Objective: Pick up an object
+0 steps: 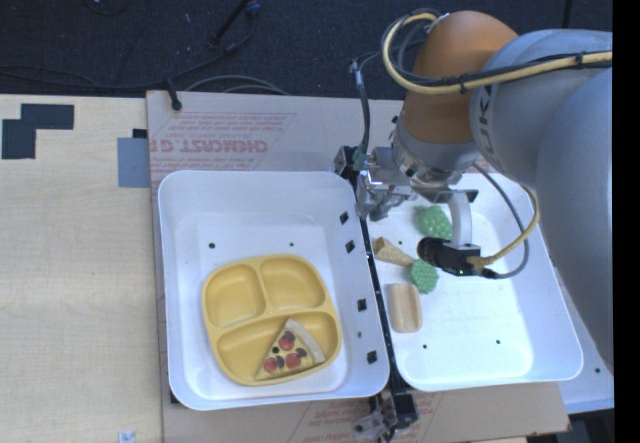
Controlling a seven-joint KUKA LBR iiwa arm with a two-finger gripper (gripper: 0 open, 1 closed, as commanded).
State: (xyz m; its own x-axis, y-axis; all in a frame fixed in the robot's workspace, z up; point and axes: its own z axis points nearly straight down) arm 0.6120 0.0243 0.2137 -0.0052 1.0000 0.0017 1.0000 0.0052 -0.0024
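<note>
Two bins: left bin [166, 271] and right bin [556, 331], side by side on the worktop [70, 291].
Left bin: yellow tray [240, 293] with a pizza slice [290, 350] in its wide near compartment.
Right bin: the candidate objects, namely the far green piece [434, 221], near green piece [425, 275], tan wedge [391, 252] and tan block [404, 308], bunched close together near the wall shared with the left bin.
Gripper [372, 203]: low at the right bin's far-left corner, just beside that wall. I cannot tell whether it is released or clenched, and nothing shows held in it.
Risk, wall: a descent here could catch the rim, or close on bare bin floor.
Risk, crowding: the pieces lie so close that a grasp may shove a neighbour aside — or pinch two together.
</note>
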